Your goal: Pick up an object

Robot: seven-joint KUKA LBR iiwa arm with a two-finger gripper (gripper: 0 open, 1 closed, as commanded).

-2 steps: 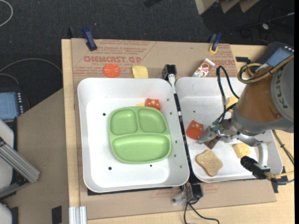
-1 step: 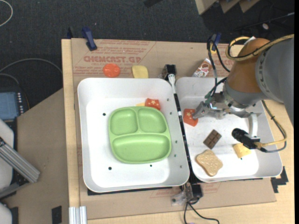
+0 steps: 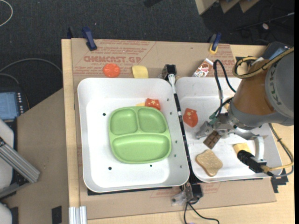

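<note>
Right bin [image 3: 205, 85]: a red strawberry-like piece [image 3: 190, 117] near its left wall, a brown chocolate bar [image 3: 211, 139] at centre, a toast slice [image 3: 209, 162] toward the near edge, a yellow piece [image 3: 240, 147] by the right side. Gripper [image 3: 216, 129] over the bin's centre, directly above the chocolate bar; whether it is clenched or released cannot be told. Left bin [image 3: 93, 125]: green divided plate [image 3: 139, 135] at centre, red piece [image 3: 153, 103] at the plate's far edge.

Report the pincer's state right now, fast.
Pincer: over the right bin, down at a brown chocolate-like piece; whether it is open, shut or gripping cannot be told.
</note>
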